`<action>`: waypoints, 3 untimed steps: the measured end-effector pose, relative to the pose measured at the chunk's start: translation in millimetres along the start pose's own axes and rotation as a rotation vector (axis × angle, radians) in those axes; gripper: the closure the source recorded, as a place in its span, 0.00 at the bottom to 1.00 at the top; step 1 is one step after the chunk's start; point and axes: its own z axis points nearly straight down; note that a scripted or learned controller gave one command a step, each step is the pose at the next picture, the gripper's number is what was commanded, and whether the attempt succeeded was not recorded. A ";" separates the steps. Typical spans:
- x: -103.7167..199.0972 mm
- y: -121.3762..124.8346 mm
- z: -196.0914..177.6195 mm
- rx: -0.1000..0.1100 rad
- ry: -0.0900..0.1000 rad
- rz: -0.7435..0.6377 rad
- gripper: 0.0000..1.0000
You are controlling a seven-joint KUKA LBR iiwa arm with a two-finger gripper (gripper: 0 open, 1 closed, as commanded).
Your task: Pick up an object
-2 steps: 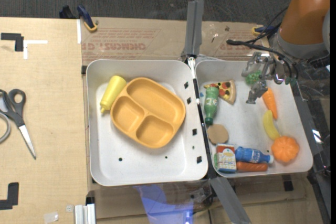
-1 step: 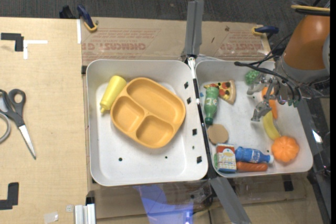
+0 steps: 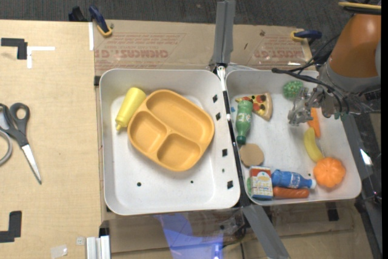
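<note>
Poised over right bin (image 3: 348, 188): gripper (image 3: 298, 118), finger state impossible to tell, just beside carrot (image 3: 314, 123) and banana (image 3: 311, 145), possibly touching neither; broccoli (image 3: 293, 89) close behind, orange (image 3: 330, 172) nearer front.

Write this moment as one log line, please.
arm: over right bin | gripper: hovering near carrot, banana | held: nothing seen | left bin: yellow tray
</note>
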 end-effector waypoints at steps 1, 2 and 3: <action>0.1 0.2 0.1 0.000 0.000 0.000 0.00; 9.6 -17.6 9.7 0.000 0.005 0.012 0.00; 7.5 -17.0 -1.6 0.002 -0.002 0.009 1.00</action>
